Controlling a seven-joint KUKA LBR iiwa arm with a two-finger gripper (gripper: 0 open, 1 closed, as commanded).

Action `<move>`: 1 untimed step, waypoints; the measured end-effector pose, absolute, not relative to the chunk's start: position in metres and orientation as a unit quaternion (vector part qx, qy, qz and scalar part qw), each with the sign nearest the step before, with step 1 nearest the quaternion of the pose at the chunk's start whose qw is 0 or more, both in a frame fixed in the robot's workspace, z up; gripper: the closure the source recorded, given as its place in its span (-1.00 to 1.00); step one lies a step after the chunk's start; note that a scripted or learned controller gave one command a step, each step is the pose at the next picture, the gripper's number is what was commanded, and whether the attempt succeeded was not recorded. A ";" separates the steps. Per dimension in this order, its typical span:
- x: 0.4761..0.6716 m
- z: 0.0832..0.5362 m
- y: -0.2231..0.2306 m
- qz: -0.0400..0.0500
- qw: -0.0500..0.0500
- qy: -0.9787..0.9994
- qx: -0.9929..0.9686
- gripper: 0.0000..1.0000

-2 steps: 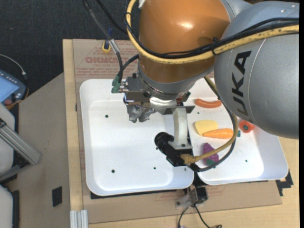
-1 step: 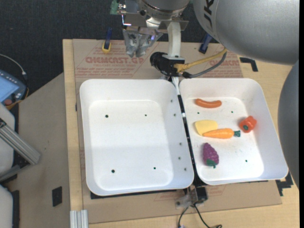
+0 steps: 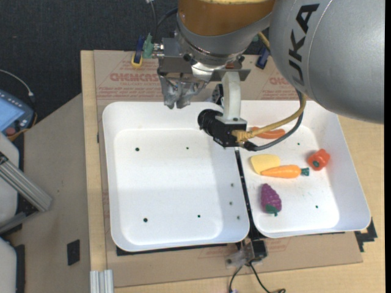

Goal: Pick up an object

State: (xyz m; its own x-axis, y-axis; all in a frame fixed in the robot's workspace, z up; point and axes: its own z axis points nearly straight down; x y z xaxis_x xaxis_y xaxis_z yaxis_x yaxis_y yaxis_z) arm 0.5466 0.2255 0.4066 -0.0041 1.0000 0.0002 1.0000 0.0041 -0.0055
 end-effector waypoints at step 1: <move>0.567 0.492 0.225 -0.006 -0.003 -0.708 -0.707 1.00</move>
State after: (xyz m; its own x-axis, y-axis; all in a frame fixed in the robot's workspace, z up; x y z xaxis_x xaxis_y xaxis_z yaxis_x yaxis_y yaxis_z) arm 0.5673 0.2247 0.4922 -0.0014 1.0000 0.0045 0.9999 0.0013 0.0120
